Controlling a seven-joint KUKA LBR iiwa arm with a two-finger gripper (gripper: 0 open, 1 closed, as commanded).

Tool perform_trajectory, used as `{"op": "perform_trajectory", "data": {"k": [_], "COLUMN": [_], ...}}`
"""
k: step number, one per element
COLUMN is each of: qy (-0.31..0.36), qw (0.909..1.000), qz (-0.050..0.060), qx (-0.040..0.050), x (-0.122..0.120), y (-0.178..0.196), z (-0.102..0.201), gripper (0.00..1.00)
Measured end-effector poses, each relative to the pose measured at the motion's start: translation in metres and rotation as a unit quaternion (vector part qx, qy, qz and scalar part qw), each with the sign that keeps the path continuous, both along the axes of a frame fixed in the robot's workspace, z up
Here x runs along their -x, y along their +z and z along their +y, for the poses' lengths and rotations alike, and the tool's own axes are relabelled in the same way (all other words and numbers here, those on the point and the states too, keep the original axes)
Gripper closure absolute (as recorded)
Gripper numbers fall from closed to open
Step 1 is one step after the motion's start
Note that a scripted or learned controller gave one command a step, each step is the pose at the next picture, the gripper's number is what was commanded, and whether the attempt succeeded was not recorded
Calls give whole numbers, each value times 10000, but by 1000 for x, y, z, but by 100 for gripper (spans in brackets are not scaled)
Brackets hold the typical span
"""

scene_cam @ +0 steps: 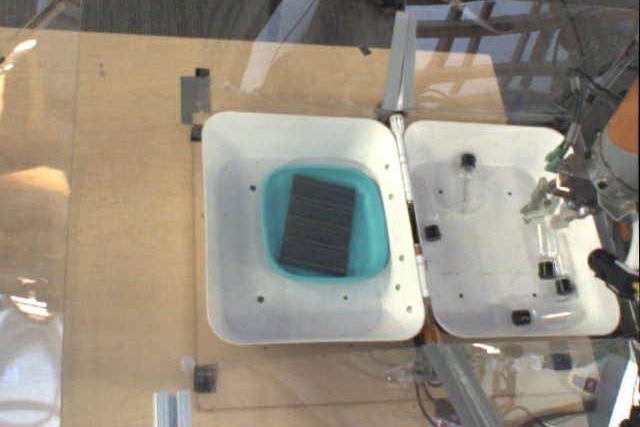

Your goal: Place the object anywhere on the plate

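The gripper [553, 245] is seen over the right white plastic bin [470, 305], fingers parted, nothing held. The dark ribbed rectangular block [319, 224] already lies on the teal square plate [273, 215]; only withdrawal seems required.

left bin [230, 305]: holds the plate [372, 250] near its middle | on plate: the block [318, 224], lying flat, centred | right bin [480, 310]: touches left bin along the shared edge | gripper [548, 250]: over right bin, near its right side | arm [620, 150]: enters from the right
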State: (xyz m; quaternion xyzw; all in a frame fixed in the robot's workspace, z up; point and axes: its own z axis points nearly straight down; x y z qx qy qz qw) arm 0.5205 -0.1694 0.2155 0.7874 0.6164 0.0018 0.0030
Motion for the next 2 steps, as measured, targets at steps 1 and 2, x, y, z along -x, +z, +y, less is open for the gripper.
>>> {"op": "perform_trajectory", "data": {"k": [1, 2], "qy": [-108, 1326], "qw": [9999, 9912], "qz": [1, 12], "qx": [-13, -6], "x": [-6, -39], "y": [14, -15], "z": [95, 143], "gripper": [100, 100]}}
